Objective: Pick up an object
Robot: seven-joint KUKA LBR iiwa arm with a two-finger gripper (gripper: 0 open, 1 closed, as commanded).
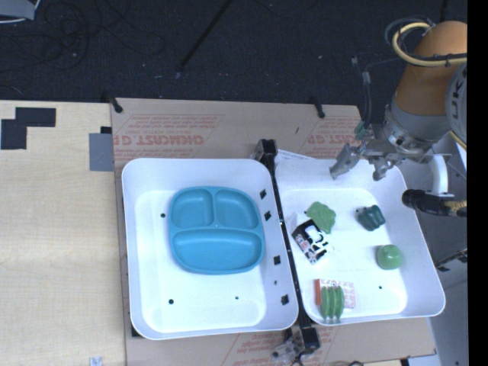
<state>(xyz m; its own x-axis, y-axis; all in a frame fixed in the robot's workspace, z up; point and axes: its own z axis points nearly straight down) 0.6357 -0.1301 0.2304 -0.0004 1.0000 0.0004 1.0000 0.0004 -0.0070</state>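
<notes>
Pincer (pixel 361 165) spread open and empty, above right bin's (pixel 415 300) far rim, well apart from dark teal object (pixel 371 217) inside

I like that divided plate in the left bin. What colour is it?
The plate is light blue all over, seen plainly in the camera view.

Blue divided plate (pixel 215 229), green ball (pixel 389 257), white bins (pixel 145 204).

Red print on the cardboard sheet (pixel 198 132) shows upside down, not clearly readable.
</notes>
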